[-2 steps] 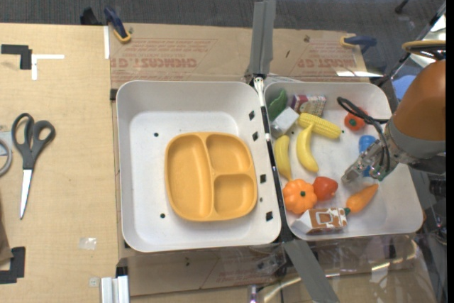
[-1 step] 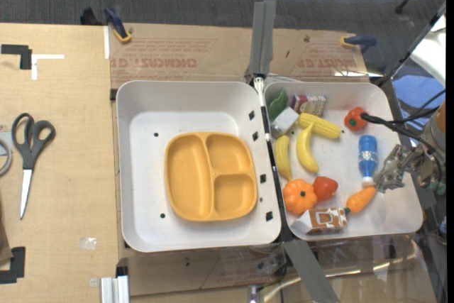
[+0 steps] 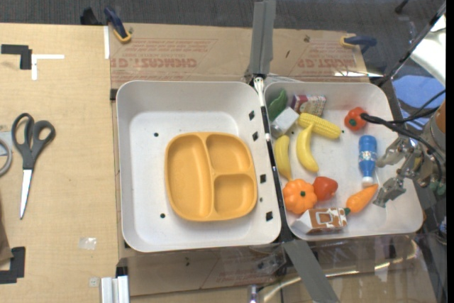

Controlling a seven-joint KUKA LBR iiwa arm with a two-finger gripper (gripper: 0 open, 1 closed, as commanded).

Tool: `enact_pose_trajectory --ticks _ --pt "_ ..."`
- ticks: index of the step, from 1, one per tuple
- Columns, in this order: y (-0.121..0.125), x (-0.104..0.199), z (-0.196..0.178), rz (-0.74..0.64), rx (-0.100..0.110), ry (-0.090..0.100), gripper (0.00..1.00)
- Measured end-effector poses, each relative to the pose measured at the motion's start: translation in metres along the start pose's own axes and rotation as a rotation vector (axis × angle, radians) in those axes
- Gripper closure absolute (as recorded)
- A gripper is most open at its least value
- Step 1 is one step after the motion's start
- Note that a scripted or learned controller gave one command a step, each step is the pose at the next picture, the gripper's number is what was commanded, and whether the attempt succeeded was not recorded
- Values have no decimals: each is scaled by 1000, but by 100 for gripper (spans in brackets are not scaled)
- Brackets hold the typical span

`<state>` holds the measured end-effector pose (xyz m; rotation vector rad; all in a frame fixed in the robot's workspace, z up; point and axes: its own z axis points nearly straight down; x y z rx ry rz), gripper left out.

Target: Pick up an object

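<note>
My gripper (image 3: pixel 386 177) hangs over the right side of the right bin (image 3: pixel 408 223), open, with nothing between its fingers. One fingertip (image 3: pixel 385 160) lies just right of a blue bottle (image 3: pixel 367 156); the other sits beside the thick end of a carrot (image 3: pixel 360 199). Further left in that bin lie an orange pumpkin (image 3: pixel 299 195), a red tomato (image 3: pixel 325 187), two bananas (image 3: pixel 305 149), a corn cob (image 3: pixel 319 127), a red pepper (image 3: pixel 355 119) and a brown carton (image 3: pixel 326 218).
The left bin (image 3: pixel 135 152) holds a yellow divided plate (image 3: pixel 211 175). A white box (image 3: pixel 284 120) and a green item (image 3: pixel 277 103) crowd the right bin's far left corner. Scissors (image 3: pixel 28 145) lie on the bench at far left. A black cable (image 3: pixel 390 123) crosses the bin's right rim.
</note>
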<state>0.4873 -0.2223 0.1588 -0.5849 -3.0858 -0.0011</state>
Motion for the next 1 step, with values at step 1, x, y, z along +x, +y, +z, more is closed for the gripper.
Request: enact_pose_trajectory --ticks 1 --pt "0 -4 51 35 0 -15 0"
